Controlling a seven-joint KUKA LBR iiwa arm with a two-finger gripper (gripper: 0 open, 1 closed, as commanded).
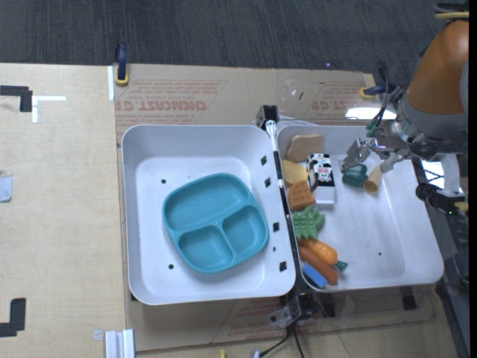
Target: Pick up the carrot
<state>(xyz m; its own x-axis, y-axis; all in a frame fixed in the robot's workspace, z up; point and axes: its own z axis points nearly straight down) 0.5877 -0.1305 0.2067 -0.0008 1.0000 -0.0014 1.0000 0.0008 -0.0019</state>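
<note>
The carrot point(321, 252) is orange and lies slanted near the front left corner of the right bin point(387, 237), just below a green leafy piece point(307, 221). My gripper point(370, 159) hangs over the back of that bin, well behind and to the right of the carrot. Its fingers stand open with nothing between them. Just under the gripper lie a teal toy point(355, 174) and a tan peg point(371, 182).
Along the right bin's left wall lie a bread slice point(304, 146), a yellow wedge point(293, 172), a black-and-white block point(321, 171) and a waffle-like square point(300, 195). A blue piece point(314, 276) lies by the carrot. The left bin point(141, 200) holds a blue divided plate point(215, 222).
</note>
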